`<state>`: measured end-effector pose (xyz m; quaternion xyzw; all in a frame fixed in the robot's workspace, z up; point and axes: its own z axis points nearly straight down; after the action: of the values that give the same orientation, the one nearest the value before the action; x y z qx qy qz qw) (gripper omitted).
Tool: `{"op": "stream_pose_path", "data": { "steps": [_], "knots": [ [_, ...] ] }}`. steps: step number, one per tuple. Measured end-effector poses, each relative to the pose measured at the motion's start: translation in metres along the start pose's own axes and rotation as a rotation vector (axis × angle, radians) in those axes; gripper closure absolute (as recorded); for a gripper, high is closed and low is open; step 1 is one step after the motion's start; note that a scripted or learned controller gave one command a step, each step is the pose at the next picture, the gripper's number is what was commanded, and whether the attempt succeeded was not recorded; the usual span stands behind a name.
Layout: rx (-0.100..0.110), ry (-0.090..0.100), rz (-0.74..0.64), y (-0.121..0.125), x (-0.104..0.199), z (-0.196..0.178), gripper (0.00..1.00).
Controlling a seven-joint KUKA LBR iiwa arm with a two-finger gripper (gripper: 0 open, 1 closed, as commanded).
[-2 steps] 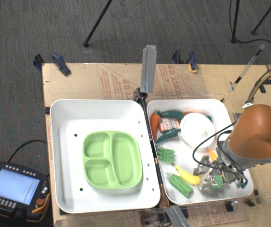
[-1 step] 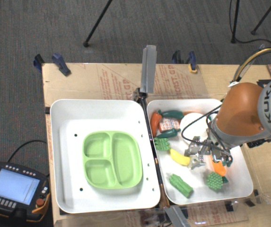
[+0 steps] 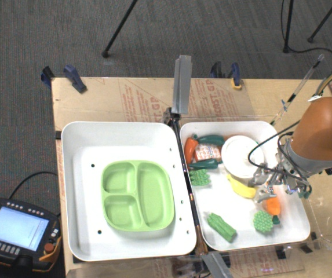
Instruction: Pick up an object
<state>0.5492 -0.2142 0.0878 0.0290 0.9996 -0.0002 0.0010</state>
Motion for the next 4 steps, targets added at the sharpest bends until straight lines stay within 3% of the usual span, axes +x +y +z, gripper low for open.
{"op": "stream_pose_path", "data": {
  "steps": [1, 2, 3, 4],
  "knots": [
    [-0.002, 0.006, -0.002, 0.001, 0.001, 0.001, 0.0],
    [-0.002, 0.002, -0.008, 0.002, 0.044, 0.001, 0.0],
    [-0.003, 0.004, 0.103, 0.042, 0.048, 0.001, 0.0],
    [-0.002, 0.004, 0.152, 0.044, 0.075, 0.001, 0.0]
  ]
}}
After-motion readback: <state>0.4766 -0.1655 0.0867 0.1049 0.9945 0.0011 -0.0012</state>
